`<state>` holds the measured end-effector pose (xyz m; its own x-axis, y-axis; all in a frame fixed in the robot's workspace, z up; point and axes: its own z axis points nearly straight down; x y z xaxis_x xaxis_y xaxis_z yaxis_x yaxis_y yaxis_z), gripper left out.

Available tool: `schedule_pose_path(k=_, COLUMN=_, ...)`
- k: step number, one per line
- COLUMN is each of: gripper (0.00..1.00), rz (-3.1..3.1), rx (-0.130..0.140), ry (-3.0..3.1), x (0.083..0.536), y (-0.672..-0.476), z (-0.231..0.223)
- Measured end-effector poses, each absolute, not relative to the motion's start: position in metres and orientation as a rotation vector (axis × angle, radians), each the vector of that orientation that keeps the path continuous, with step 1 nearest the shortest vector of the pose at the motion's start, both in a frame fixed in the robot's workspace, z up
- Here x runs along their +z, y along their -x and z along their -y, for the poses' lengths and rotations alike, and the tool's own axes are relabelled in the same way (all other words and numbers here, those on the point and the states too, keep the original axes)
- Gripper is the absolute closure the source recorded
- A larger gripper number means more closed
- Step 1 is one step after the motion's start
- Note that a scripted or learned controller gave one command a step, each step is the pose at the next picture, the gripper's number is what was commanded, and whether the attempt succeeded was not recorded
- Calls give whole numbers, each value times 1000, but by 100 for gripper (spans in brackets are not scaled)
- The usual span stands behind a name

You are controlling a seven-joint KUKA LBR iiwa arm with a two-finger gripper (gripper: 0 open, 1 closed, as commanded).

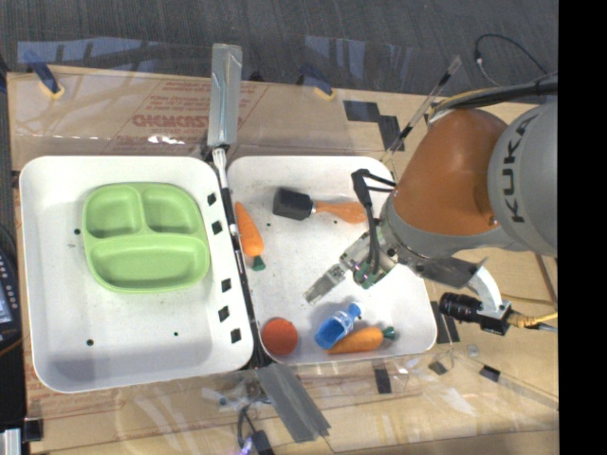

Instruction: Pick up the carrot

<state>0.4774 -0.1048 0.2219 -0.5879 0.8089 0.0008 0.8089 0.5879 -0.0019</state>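
Carrot by the divider [250, 232]: we find it lying in the right bin [313, 171], along that bin's left wall, well to the left of the gripper and slightly above it in the view; green tip pointing toward the bench front.
Carrot at the front wall [360, 340]: we find a second one lying below the gripper, near the right bin's front edge, green end to the right.
Gripper [327, 283]: we see it over the floor of the right bin, fingers pointing down-left; the fingers stand apart and we see nothing between them.
Blue bottle [338, 326]: just below the gripper, touching the front carrot.
Orange-red ball [279, 335]: below and left of the gripper, in the bin's front left corner.
Black-headed brush [308, 206]: above the gripper, its tan handle running right toward the arm.
Arm [455, 188]: right of the gripper, orange band over the bin's right side.
Left bin [57, 349]: far left of the gripper; it holds a green divided plate [144, 235].
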Motion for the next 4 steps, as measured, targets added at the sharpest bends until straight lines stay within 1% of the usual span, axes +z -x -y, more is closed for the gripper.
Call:
schedule_pose_path(k=1, gripper=100, rz=2799, rx=5, ry=1415, x=230, y=-479, z=105)
schedule_pose_path(k=2, gripper=0, rz=2800, rx=5, ry=1415, x=230, y=-479, z=105)
schedule_pose_path(k=3, gripper=0, rz=2488, rx=6, ry=1907, x=189, y=-479, z=33)
schedule_pose_path(k=4, gripper=0, rz=2650, rx=4, ry=1674, x=148, y=-478, z=108)
